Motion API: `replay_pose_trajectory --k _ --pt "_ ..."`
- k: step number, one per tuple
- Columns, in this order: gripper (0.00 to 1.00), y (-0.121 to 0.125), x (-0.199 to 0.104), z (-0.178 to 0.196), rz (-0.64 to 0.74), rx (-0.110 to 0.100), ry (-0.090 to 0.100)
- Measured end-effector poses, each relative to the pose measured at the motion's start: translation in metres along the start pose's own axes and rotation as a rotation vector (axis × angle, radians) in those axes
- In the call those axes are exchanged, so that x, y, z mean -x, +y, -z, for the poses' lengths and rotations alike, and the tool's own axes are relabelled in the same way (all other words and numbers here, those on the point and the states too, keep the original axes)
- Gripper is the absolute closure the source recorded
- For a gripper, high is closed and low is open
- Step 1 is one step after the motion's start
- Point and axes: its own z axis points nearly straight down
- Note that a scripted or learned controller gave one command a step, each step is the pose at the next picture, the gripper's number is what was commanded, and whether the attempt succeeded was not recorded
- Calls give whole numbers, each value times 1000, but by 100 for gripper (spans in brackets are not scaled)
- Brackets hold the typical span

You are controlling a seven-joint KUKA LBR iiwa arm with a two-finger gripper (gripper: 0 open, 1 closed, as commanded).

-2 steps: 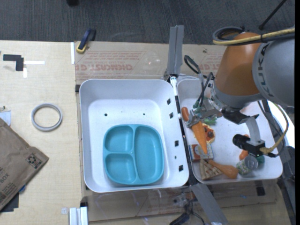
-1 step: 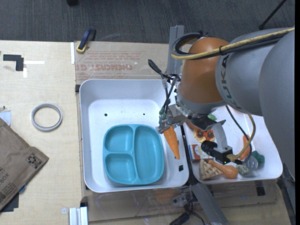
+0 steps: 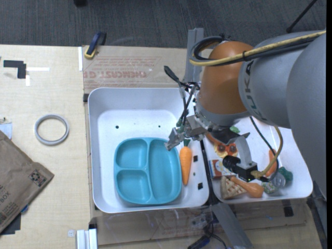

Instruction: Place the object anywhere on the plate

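Right above the carrot's leafy end sits the claw (image 3: 176,139), a small grey metal thing at the end of the big arm. I cannot tell if the claw is spread or pressed together, because it is small and looks like a jumble of grey parts from this side. I also cannot tell if it touches the carrot or just hangs over it.

The carrot (image 3: 185,165) is orange and long. It lies in the left bin (image 3: 104,113), just beside the right edge of the blue plate (image 3: 148,170) (it seems to lean against the rim, not lie inside the plate). Its green top points up toward the claw and its thin tip points down toward the near wall of the bin.

The plate is blue and has three parts, two small ones on the left and one long one on the right.

The arm (image 3: 270,77) is fat and grey with a round orange part, and it comes in from the right. It covers much of the right bin (image 3: 301,185). In that bin lie more toy foods: a waffle piece (image 3: 230,187), another orange carrot-like piece (image 3: 250,187), and some small colourful things that are hard to make out.

Out on the wooden bench (image 3: 41,97), well apart from the bins, rests a ring of tape (image 3: 52,129). A brown cardboard box (image 3: 18,183) lies at the left edge.
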Motion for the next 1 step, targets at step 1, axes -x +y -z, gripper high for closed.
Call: replay_pose_trajectory --k 1 --pt "100 0 1 8 -2 -2 -1"
